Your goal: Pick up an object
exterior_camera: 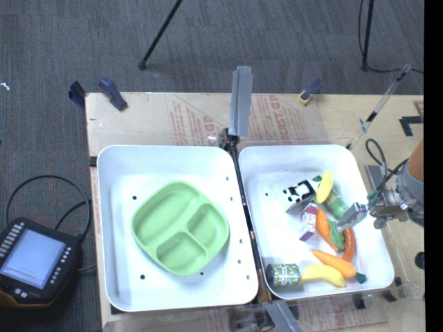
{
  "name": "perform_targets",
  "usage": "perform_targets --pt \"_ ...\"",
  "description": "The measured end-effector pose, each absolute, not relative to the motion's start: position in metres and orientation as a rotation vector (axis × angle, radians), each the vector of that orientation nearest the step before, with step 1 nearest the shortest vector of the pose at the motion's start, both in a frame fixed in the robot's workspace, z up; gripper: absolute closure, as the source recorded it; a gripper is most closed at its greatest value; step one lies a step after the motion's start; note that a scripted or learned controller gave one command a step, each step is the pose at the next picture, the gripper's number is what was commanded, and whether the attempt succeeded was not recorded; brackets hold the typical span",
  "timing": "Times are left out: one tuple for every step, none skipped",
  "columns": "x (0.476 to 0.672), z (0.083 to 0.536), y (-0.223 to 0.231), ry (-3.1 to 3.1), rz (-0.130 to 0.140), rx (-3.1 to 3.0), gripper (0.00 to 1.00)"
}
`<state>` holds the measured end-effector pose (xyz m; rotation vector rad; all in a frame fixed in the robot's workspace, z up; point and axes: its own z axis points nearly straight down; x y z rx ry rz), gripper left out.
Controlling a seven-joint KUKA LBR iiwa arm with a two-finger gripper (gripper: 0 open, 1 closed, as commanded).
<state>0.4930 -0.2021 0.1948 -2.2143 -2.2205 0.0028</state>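
Reaching in from the counter's right edge, the tool [353,214] sits over the right bin [277,161], near its right wall, right beside the food pile; can't tell how far it's open, and nothing visibly sits in its grip. Nearest candidates lie just left and below it: red pepper [349,244], long axis roughly running toward the counter's front edge, and an orange carrot [322,224] beside it, similar lie. Further toward the front edge: second carrot [333,263], banana [322,274], green can [284,274] on its side. Yellow item [324,187] and black-and-white piece [299,192] sit behind the pile. Left bin [111,185] holds a green divided plate [181,227], well apart from the tool.
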Motion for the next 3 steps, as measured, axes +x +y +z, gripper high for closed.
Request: perform_targets --pt "0.496 0.086 -0.208 -2.272 0.0 -2.16 0.0" --pt "0.495 0.095 -0.21 -2.262 -0.001 -2.167 1.0" --pt "0.511 0.191 -0.195 -1.996 0.003 -2.422 1.0"
